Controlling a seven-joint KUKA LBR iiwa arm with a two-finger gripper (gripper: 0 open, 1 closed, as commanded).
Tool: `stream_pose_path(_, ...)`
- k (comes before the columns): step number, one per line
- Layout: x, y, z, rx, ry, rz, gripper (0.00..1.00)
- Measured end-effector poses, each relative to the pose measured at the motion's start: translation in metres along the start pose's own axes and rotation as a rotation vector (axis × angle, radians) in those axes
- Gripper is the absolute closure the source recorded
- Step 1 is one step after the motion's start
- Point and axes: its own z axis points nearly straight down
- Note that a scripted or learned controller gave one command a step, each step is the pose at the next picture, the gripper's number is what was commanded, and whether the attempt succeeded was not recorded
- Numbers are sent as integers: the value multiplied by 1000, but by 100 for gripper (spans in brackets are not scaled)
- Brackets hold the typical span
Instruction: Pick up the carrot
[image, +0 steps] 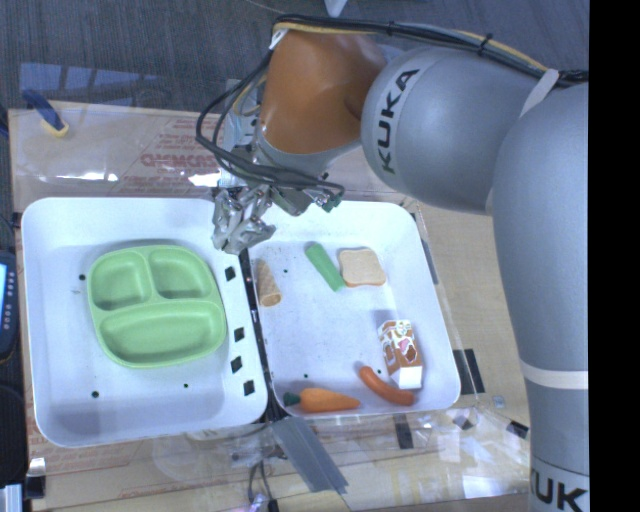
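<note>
My gripper (238, 222) hangs over the far end of the divide between the two white bins, just above the strip where their rims meet. I cannot tell how it is set: from this slanted view the metal at its tip is a tangle of glints, and I see nothing in it.

The carrot (325, 401) lies in the right bin (330, 330), at the near edge, close to the near-left corner. It rests on its side, the green stub pointing left toward the divide and the orange body running right. It is well apart from my gripper, almost the whole depth of the bin away.

Just to the right of the carrot a sausage (386, 387) lies at a slant, near it but not touching as far as I can see. Beside the sausage, toward the right wall, stands a small carton (400, 352) with a brown and white print. Toward the far side of the same bin are a slice of bread (361, 267), a green stick (323, 266) just to its left, and a tan roll-shaped piece (268, 283) near the divide, which is the thing nearest my gripper.

The left bin (50, 300) holds a green divided plate (156, 305) with three compartments, lying flat. My orange band (315, 85) and grey arm (480, 130) cross above the far right of the worktop (110, 150).
</note>
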Motion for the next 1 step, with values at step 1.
stream_pose_path(1, -70, 65, 3, 1, -2, -380, 100)
